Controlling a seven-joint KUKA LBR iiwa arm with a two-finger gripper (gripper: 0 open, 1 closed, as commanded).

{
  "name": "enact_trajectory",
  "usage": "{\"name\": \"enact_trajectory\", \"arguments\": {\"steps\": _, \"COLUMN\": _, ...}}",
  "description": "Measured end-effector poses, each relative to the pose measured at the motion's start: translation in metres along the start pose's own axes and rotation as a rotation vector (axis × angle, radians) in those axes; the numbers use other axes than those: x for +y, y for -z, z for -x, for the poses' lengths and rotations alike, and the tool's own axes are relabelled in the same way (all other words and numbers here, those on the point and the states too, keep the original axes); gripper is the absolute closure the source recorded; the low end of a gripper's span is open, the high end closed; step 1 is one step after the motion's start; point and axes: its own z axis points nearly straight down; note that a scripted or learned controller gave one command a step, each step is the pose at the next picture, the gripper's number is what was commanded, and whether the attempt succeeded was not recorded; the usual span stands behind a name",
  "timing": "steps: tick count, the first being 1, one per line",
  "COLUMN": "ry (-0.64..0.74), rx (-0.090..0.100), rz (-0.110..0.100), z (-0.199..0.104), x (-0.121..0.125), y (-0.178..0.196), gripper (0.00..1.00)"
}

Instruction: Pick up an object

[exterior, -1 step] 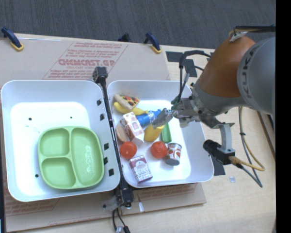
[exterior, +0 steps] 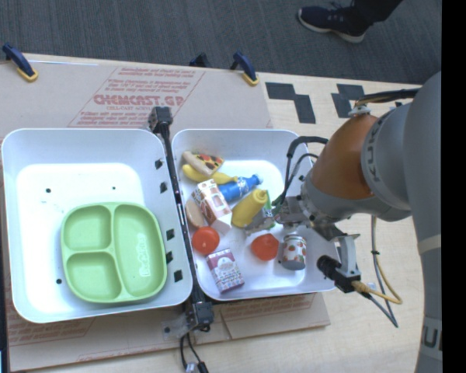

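Camera view: tool (exterior: 283,222) over right bin (exterior: 241,140) (wrist hides it), grip state unclear

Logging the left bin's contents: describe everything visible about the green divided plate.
The green divided plate is pale green, looks like matte plastic, and has rounded corners. Raised ridges split it into three compartments: two smaller ones on its left, one longer on its right bearing faint embossed lettering. It lies flat, slightly rotated, on the floor of the left bin, toward the near side. Nothing rests in it and nothing else touches it.
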Motion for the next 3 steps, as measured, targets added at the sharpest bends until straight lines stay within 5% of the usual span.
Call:
{"name": "enact_trajectory", "arguments": {"steps": 1, "ry": 0.006, "rx": 0.002, "rz": -0.004, "z": -0.001, "x": 0.000, "y": 0.010, "gripper": 1.00}}
{"name": "enact_trajectory", "arguments": {"steps": 2, "ry": 0.006, "rx": 0.002, "rz": -0.004, "z": -0.001, "x": 0.000, "y": 0.010, "gripper": 0.00}}
{"name": "enact_trajectory", "arguments": {"steps": 3, "ry": 0.011, "rx": 0.001, "rz": -0.006, "z": -0.001, "x": 0.001, "y": 0.020, "gripper": 1.00}}
